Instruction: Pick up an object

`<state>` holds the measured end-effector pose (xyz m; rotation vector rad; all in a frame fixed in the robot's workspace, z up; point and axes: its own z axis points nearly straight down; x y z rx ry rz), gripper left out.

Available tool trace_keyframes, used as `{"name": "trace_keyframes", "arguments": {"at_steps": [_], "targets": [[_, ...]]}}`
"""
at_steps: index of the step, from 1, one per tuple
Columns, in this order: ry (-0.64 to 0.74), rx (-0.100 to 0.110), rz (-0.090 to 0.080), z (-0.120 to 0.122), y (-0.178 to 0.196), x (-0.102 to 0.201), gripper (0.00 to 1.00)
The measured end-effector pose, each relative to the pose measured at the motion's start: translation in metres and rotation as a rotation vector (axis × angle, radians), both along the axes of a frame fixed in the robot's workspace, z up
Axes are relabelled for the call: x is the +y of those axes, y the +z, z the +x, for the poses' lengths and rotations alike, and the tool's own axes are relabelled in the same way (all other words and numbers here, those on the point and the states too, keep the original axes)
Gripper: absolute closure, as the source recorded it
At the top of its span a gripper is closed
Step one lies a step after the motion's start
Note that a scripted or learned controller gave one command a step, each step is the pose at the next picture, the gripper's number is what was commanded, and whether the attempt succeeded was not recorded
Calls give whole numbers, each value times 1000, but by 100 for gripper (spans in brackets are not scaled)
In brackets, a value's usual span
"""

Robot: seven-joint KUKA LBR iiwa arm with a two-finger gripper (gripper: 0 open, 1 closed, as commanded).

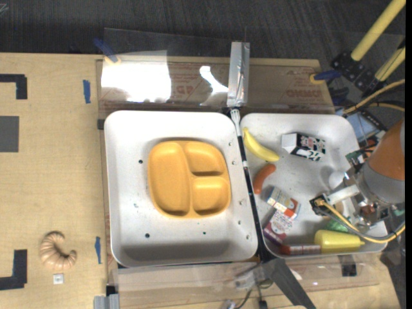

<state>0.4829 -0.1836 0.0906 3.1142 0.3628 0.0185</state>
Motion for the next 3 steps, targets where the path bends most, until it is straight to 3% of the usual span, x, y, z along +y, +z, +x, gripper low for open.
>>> {"name": "trace_keyframes", "arguments": {"at_steps": [1,2,3], "targets": [[-26,-6,2,42,1,71,0],[-30,-5,2,98,2,89,0],[9,-6,4,52,2,82,0]]}}
